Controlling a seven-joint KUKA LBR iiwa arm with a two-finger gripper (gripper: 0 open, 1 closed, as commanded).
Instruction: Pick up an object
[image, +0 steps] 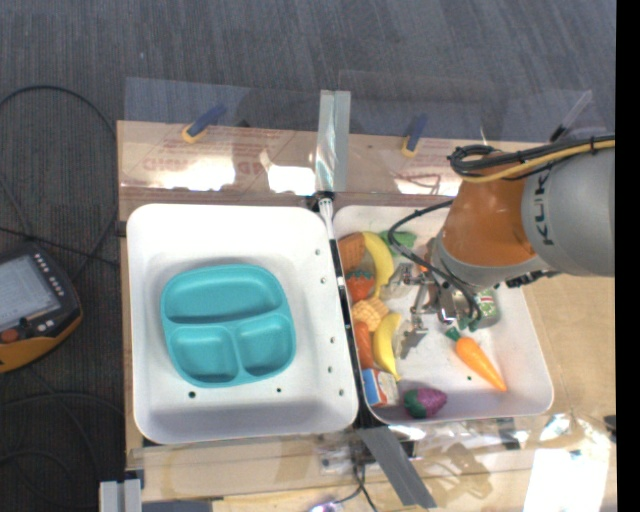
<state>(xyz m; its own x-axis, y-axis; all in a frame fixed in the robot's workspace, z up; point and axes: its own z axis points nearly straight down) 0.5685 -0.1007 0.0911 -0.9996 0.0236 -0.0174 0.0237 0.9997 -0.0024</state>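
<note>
We see two shallow white bins side by side. The left bin (150, 300) holds one teal plastic divided tray (228, 322) with three compartments. The right bin (525, 385) holds the toy food: two yellow plastic bananas, one near the top (378, 258) and one lower (386, 343), one orange plastic carrot (478, 362), and one purple and green toy (425, 401). The metal two-finger gripper (428, 318) hangs over the right bin between the lower banana and the carrot, its fingers spread apart with nothing between them.
</note>
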